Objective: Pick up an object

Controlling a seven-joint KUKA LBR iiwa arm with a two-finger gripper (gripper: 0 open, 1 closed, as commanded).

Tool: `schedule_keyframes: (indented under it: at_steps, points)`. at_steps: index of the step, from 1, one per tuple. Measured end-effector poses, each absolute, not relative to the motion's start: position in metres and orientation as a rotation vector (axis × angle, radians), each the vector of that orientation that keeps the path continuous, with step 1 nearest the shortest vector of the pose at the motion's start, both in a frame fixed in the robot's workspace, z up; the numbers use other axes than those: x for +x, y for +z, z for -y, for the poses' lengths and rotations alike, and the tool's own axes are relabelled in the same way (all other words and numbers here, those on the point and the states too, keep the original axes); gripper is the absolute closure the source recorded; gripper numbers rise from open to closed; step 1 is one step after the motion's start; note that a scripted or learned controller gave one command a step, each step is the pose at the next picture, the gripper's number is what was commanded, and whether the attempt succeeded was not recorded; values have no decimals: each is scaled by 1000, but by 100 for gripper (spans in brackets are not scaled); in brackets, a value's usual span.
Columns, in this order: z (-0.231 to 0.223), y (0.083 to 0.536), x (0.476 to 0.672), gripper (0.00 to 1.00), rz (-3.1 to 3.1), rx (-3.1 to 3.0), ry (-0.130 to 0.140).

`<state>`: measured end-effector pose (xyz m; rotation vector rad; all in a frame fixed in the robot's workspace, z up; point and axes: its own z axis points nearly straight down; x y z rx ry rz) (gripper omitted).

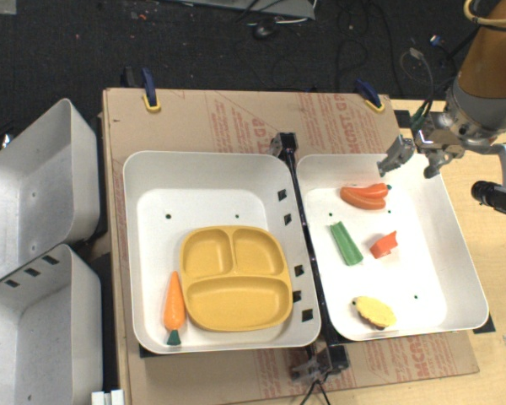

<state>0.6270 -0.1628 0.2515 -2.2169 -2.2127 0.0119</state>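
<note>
Risk comes first from the choice of target. In the left bin (pixel 143 226) a carrot (pixel 174 304) lies touching the yellow tray (pixel 236 277), so a finger could hit the tray edge and push the carrot away. In the right bin (pixel 455 251) lie a green stick (pixel 347 243), an orange pepper (pixel 364 196), a small red piece (pixel 384 245) and a yellow piece (pixel 374 312). The pepper is rounded, and it may slip out if the fingers close off its middle. The gripper (pixel 413 160) hovers above the far edge of the right bin, just beside the pepper. Its jaws are spread apart and hold nothing. The arm (pixel 487 66) stands nearly vertical over the bin's far right corner.
</note>
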Motion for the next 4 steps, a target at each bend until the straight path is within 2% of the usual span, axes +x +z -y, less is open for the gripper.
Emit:
schedule_keyframes:
  at_steps: [1,4]
  points:
    - [162,259,629,0,2223,-2221,1]
    - [161,94,619,0,2218,-2220,4]
